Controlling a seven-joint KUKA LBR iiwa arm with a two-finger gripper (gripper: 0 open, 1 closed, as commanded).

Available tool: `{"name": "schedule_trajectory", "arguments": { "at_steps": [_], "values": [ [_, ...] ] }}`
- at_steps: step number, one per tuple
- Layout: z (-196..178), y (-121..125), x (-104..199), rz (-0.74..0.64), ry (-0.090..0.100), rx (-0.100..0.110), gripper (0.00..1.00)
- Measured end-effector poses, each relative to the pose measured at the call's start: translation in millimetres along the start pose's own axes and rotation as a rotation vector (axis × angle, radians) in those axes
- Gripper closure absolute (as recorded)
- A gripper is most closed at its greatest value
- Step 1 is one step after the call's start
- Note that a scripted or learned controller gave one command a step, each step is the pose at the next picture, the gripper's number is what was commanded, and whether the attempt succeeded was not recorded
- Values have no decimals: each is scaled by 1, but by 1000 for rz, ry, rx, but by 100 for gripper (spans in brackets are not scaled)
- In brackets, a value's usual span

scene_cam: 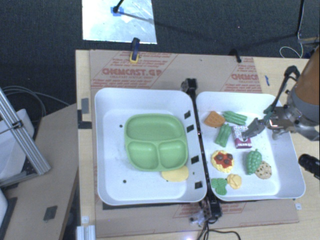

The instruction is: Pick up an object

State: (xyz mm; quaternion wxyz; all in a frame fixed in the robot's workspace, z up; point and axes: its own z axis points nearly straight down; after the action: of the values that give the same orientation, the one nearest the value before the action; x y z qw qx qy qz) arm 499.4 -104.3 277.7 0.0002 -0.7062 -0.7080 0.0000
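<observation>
While our gripper point(251, 129) hovers, fingers spread, over the small purple-and-white box point(243, 138) at nine o'clock in the right bin point(287, 184), we judge it light and stiff — best pinched across its flat sides.

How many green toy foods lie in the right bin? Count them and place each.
4: bean pods at the back, a pickle below them, grapes right of the pizza, a leafy piece in front. Others may hide under the arm.

- It was a robotics lab, not a home.
- The worktop point(165, 66) was a printed board carrying two white bins point(107, 134).
- An aluminium frame point(20, 144) stood at the left over dark carpet point(35, 34).
- Loose cables point(30, 91) trailed nearby.
</observation>
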Motion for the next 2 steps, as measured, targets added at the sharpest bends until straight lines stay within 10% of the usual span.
{"name": "schedule_trajectory", "arguments": {
  "at_steps": [2],
  "values": [
    [140,-14,19,2,1,5,0]
  ]
}}
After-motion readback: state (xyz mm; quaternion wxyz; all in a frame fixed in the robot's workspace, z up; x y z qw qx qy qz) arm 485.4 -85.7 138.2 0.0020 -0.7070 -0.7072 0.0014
